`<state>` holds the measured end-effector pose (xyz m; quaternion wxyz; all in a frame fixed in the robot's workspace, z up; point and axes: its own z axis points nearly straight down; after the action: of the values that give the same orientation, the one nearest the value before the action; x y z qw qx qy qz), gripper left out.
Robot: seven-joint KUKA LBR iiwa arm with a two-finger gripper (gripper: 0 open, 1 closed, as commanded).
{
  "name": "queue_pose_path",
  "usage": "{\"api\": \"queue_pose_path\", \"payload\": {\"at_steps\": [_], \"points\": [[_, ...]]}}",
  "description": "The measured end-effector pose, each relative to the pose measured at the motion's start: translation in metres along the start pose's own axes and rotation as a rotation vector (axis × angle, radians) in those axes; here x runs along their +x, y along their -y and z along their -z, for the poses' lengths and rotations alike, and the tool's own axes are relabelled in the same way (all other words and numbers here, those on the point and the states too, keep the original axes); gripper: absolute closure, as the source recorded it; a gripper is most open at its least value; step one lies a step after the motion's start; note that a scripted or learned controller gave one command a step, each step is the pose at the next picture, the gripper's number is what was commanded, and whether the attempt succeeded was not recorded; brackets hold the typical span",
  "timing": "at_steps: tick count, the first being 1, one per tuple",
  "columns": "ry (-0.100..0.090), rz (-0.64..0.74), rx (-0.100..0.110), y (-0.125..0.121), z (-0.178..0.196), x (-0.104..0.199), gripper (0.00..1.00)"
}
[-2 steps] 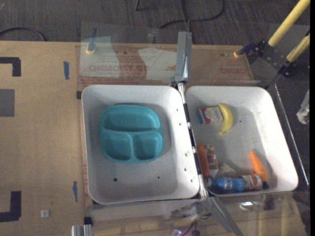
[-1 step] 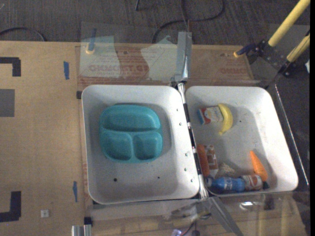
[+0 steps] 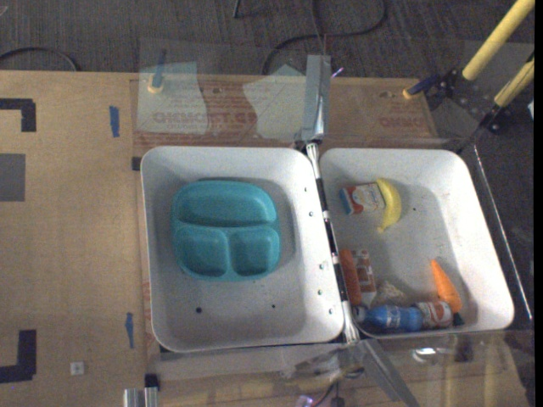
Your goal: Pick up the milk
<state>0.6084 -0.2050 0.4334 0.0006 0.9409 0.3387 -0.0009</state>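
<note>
One milk carton [image 3: 363,198] beside banana [image 3: 389,203]

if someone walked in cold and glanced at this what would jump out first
The teal divided tray draws the eye first, lying alone in the left bin. Next comes the clutter in the right bin: a yellow banana beside a small milk carton near the back. A carrot and a blue bottle lie along the front edge.
</note>
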Motion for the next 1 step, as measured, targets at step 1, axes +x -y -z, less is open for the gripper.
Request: {"api": "queue_pose_path", "payload": {"at_steps": [1], "points": [[0.0, -0.174, 0.004, 0.054, -0.0061, -0.0716, 1.0]]}}
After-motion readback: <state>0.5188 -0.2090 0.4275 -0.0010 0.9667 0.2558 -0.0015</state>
